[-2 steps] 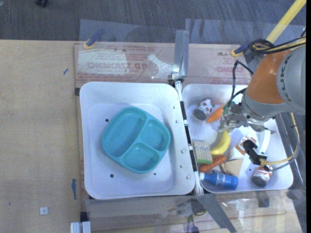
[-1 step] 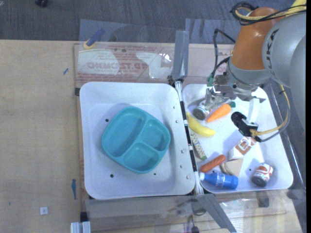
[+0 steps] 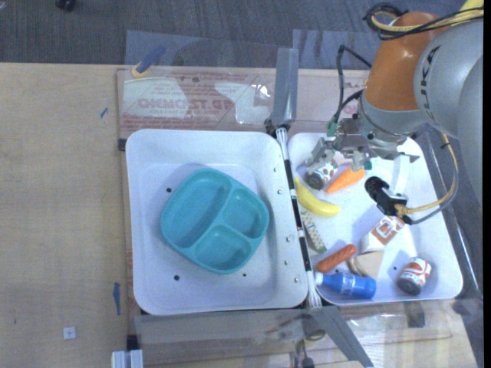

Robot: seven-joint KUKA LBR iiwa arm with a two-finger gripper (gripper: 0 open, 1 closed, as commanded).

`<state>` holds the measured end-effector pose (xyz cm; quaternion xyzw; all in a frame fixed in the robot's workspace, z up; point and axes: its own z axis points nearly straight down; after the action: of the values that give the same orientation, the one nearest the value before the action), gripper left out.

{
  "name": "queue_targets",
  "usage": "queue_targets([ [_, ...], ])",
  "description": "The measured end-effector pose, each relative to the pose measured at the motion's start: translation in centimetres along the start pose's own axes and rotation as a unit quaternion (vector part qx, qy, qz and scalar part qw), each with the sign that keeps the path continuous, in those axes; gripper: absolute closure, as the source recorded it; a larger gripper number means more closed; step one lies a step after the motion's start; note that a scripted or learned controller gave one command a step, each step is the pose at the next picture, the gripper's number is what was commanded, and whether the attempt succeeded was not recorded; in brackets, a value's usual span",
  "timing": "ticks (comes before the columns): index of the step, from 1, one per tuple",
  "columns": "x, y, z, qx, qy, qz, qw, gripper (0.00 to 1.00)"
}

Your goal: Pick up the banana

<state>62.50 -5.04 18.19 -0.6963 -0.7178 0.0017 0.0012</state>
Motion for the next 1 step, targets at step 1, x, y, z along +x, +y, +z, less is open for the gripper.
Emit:
queue_targets([
  [1, 2.21, -6.16, 0.07, 0.002, 0.001, 0.022, 0.9998, 0.0],
])
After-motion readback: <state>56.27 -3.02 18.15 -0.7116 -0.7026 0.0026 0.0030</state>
